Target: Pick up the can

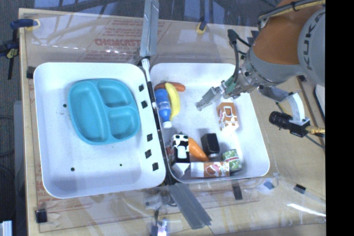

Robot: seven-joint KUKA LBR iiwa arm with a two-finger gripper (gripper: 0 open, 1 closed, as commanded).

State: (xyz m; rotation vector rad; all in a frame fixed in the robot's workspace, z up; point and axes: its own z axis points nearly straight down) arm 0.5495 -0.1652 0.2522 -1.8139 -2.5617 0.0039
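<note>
The can [212, 169], brown-red with a white label, lies on its side against the front wall of the right bin [260, 146]. My gripper [207, 99] hangs over the middle of that bin, pointing down and to the left. It is well behind the can and just left of a small white and orange carton [227, 116]. Nothing is visibly held in it. Bare white bin floor lies under its tip.
Around the can crowd a green-labelled box [233, 159], a black block [209, 143], a carrot [196, 150] and a black-and-white cow-patterned item [179, 147]. A banana [174, 100] and a blue bottle [162, 106] lie by the divider. A blue divided plate [105, 110] sits in the left bin.
</note>
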